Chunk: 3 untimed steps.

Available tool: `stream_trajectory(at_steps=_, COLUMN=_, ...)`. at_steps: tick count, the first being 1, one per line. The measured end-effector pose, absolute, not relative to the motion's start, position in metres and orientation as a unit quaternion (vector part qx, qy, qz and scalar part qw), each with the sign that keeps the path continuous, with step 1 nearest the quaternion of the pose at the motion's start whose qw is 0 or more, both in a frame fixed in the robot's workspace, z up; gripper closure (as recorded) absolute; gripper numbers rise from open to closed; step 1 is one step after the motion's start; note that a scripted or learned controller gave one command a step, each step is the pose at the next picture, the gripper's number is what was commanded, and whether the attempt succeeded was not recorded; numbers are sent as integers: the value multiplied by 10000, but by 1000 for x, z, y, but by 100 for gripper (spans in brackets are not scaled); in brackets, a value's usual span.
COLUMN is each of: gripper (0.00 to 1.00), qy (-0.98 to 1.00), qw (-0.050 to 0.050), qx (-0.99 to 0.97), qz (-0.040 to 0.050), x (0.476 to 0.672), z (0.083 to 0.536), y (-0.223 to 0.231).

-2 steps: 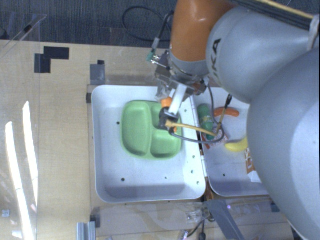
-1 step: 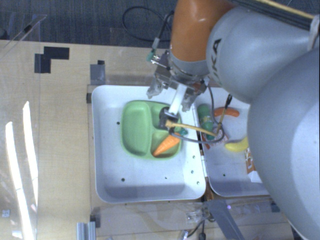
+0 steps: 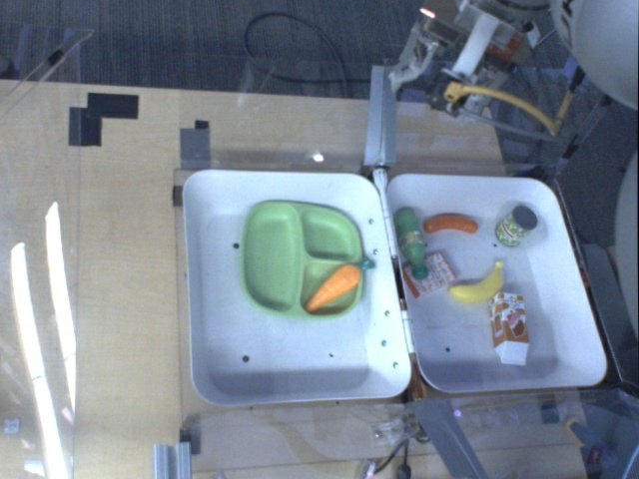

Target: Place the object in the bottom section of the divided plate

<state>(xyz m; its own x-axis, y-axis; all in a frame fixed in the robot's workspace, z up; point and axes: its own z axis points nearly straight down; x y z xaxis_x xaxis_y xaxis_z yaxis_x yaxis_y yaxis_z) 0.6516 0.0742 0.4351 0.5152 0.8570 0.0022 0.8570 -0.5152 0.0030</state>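
Pale wooden worktop holds two white bins; a toy carrot lies in the green divided plate's bottom section (likely light, rigid, slick, best pinched mid-body), claw raised far off, finger state indiscernible.

You are looking at a robot lab or test cell, not a home. The wooden bench carries two white bins fixed side by side with a metal rail between them. Black tape marks sit on the bench, a loose cable lies on the grey carpet, and the food in the bins is toy food.
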Motion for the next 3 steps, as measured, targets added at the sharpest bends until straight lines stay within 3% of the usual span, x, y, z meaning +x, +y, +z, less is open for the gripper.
stream_trajectory(at_steps=1, gripper=100, qy=4959, qw=16, qx=8684, qz=33, x=652, z=446, y=75)
stream_trajectory(at_steps=2, gripper=100, qy=3616, qw=7, qx=9323, qz=18, x=669, z=435, y=-2)
stream_trajectory(at_steps=3, gripper=100, qy=4290, qw=7, qx=9033, qz=11, x=652, z=435, y=-68)
